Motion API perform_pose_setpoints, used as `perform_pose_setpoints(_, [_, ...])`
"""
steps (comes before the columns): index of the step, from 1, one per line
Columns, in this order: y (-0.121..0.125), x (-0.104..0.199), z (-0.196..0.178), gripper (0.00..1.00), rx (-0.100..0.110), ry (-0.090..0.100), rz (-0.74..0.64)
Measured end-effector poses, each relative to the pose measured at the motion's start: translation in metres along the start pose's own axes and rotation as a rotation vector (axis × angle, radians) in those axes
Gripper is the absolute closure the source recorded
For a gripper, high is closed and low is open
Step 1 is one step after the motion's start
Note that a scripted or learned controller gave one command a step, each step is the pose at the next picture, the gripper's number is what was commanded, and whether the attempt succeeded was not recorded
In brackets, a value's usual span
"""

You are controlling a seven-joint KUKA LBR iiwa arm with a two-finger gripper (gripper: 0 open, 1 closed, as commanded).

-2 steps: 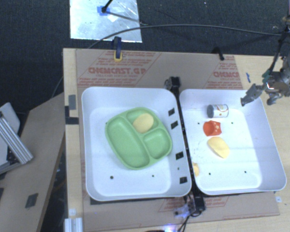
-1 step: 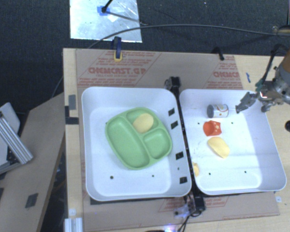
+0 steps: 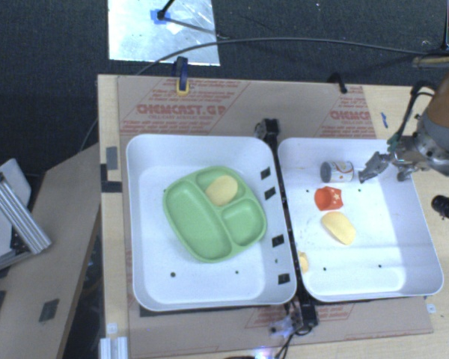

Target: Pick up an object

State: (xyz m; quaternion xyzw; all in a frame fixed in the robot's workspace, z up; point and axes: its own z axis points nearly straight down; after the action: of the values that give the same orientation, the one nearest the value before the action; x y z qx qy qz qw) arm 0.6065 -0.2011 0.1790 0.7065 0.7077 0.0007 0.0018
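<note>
The table (image 3: 232,99) is a pale board printed with red lettering, carrying two white bins side by side. In the left bin (image 3: 146,275) lies a green divided plate (image 3: 202,226) with a yellow piece (image 3: 223,190) in its upper compartment. The right bin (image 3: 404,275) holds a yellow object (image 3: 338,227), a red object (image 3: 328,197) above it, and a grey-and-white can (image 3: 337,171) lying on its side. The claw (image 3: 374,167) hangs just right of the can, fingers apart, holding nothing. Beyond the table, dark carpet bears a shiny sheet (image 3: 161,21).
</note>
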Motion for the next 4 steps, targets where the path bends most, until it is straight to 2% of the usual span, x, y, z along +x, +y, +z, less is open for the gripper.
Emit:
perform_pose_setpoints(1, [0.0,-0.002,0.057,0.0,-0.001,0.0,0.001])
perform_pose_setpoints(2, [0.0,-0.002,0.048,1.0,-0.001,0.0,0.0])
perform_pose_setpoints(3, [0.008,-0.002,-0.006,1.0,0.003,0.001,-0.002])
perform_pose_setpoints(4, [0.004,-0.001,-0.066,1.0,0.001,0.001,-0.003])
